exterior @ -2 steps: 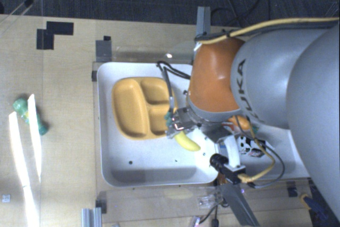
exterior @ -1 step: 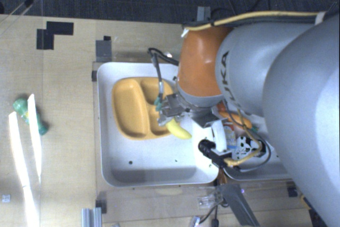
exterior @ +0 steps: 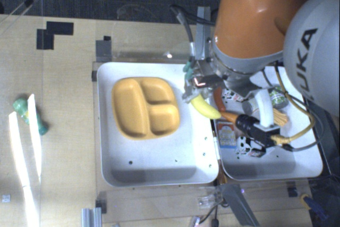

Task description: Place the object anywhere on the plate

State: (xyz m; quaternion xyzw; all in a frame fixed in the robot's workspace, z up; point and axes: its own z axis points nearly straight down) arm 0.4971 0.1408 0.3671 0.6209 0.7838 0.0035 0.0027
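A yellow divided plate (exterior: 145, 107) lies in the left white bin (exterior: 159, 167), toward its upper left. My gripper (exterior: 191, 93) hangs over that bin's right side, just right of the plate. It is shut on a small yellow banana (exterior: 205, 108), gripping its upper end. The banana slants down and to the right, over the rim between the two bins. The fingertips are partly hidden by the gripper body.
The right bin (exterior: 276, 167) holds several things: an orange carrot-like piece (exterior: 227, 115), a blue printed card (exterior: 227, 135), a white bottle (exterior: 264, 108) and a tan brush (exterior: 281, 117). The arm covers much of it. A green toy (exterior: 22, 107) lies on the bench at far left.
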